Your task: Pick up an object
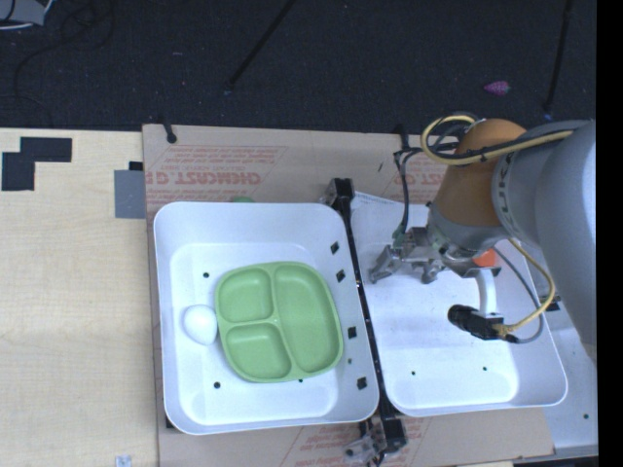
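Observation:
A green three-compartment plate lies in the left bin. A small white ball rests against the plate's left edge. My gripper hangs low over the upper left part of the right bin, close to the divider between the bins. Its two fingers stand apart, so it is open with nothing between them. A small orange-red thing peeks out from under the wrist; I cannot tell what it is.
The grey arm with its orange band covers the right bin's upper right part. A black plug on a yellow cable hangs over the bin's middle. Cardboard lies under both bins.

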You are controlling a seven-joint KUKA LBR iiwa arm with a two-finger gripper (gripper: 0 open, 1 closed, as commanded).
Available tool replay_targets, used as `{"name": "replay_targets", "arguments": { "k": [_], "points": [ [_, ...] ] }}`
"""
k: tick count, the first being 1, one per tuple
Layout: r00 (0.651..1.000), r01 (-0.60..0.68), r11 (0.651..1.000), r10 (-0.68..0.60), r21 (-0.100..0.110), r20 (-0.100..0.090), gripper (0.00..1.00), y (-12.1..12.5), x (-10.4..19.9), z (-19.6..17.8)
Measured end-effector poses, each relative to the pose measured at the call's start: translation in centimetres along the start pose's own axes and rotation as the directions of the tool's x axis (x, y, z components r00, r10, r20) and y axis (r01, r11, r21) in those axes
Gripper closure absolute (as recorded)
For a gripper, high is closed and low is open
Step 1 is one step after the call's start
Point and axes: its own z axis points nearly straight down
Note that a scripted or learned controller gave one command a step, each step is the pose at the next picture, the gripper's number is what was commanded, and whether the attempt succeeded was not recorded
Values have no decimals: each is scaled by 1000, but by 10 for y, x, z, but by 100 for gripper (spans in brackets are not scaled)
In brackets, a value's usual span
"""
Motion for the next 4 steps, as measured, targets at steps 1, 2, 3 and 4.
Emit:
{"name": "replay_targets", "arguments": {
  "k": [1,2,3,4],
  "points": [
    [1000,-4,1000,4,-1,0,100,1,-1,-13],
    [1000,-6,1000,6,-6,1,100,-2,-5,-55],
    [1000,1,1000,-1,-9,1,100,8,-5,-114],
    [1000,1,1000,-1,-4,1,100,8,-6,-119]
  ]
}}
